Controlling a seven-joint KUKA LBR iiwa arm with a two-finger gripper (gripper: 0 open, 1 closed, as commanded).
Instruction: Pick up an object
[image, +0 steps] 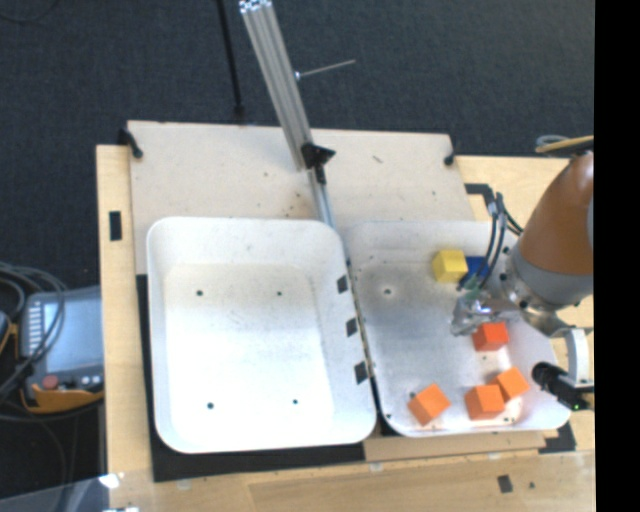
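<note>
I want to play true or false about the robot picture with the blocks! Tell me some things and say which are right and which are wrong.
1. The yellow block lies in the right bin. True.
2. All the orange blocks sit in the left bin. False: they lie in the right bin, such as the orange block near its front edge.
3. The end effector is over the right bin. True.
4. The yellow block is at the front edge of the bin. False: it sits toward the back, with a blue block right beside it.
5. An orange block lies close beside the end effector. True.
</note>
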